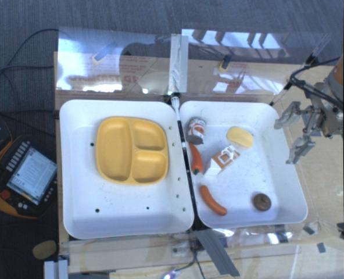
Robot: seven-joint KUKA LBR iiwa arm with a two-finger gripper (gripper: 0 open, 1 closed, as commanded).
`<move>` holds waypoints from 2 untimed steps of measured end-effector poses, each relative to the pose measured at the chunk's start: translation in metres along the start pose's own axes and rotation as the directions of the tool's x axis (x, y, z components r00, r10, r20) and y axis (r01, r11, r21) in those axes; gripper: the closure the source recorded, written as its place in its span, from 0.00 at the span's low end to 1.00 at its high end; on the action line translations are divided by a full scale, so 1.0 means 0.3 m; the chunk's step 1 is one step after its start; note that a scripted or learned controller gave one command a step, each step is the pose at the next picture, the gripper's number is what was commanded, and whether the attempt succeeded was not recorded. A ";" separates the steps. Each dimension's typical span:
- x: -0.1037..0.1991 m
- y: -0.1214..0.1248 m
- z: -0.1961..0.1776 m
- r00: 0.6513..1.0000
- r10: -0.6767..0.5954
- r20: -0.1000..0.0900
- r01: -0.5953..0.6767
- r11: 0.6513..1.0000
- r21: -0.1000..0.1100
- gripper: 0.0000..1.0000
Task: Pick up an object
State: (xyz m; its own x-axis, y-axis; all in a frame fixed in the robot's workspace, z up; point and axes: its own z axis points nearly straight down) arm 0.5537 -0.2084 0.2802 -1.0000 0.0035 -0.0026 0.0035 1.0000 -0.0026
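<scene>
Objects to be picked are all found in the right bin (288, 179), six of them, so no single target can be singled out. A small can (196, 129) is laid near the bin's upper left corner, just beside the divider between the bins. Right below it a carrot (196, 159) is placed, its long axis running roughly top to bottom along that left wall, with the can nearly touching its upper end. A small white and orange carton (225, 156) is seen just right of the carrot, tilted diagonally. Up and right of that, a pale yellow rounded piece (240, 136) is sat on its own. Lower down, a sausage (212, 200) is laid on a diagonal, upper end pointed toward the top left, lower end toward the bottom right. A brown round thing (261, 201), kinda donut-like, is parked near the bottom right corner, well apart from the rest.

The left bin (79, 214) is taken up by one yellow divided tray (132, 150) with three compartments, a tall one on its left and two smaller ones stacked on its right; nothing is seen in them.

The gripper (304, 133) is held at the right edge of the right bin, over the rim and not over any item. Its fingers are spread apart and nothing is gripped between them.
</scene>
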 end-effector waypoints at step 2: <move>-0.081 0.151 0.631 0.998 0.069 0.014 -0.069 0.998 0.002 0.00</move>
State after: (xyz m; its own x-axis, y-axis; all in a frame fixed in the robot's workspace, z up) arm 0.5787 -0.1637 0.0909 -0.9972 0.0724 -0.0171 0.0725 0.9974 -0.0042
